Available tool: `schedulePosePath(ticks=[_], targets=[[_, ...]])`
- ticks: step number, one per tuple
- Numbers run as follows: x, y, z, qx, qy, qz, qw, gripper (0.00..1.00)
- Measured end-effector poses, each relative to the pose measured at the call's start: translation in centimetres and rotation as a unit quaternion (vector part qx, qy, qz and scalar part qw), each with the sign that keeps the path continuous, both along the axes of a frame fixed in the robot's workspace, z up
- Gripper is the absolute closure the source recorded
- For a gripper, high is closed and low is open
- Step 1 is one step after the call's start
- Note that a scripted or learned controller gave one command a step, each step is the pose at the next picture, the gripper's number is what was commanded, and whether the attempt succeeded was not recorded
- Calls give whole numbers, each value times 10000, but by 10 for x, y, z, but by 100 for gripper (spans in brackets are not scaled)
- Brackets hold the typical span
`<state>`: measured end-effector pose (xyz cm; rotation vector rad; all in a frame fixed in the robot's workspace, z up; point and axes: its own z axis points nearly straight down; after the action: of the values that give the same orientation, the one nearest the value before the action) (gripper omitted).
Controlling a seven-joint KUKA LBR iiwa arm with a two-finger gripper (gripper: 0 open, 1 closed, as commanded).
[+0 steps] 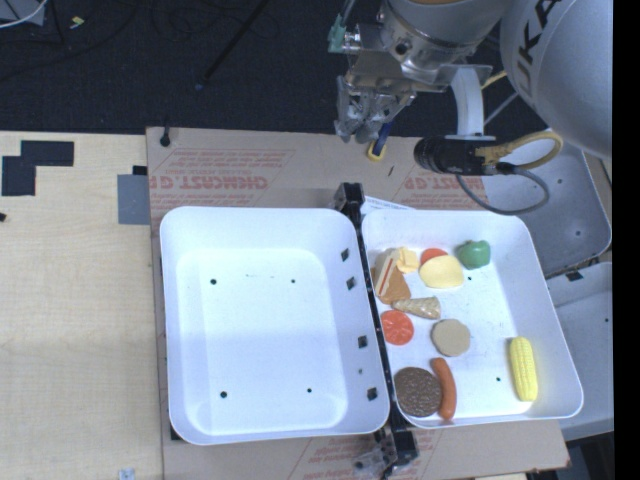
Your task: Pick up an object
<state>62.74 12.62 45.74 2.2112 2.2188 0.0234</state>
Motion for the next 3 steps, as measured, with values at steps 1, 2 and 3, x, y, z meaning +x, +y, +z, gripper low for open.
schedulePosePath(ticks=[1, 2, 3], targets=[[-39, 31, 77, -7, 64, 1, 10000, 100], [-85, 89, 80, -21, 110, 9, 9999, 100], [-112, 118, -77, -60, 187, -5, 9998, 100]])
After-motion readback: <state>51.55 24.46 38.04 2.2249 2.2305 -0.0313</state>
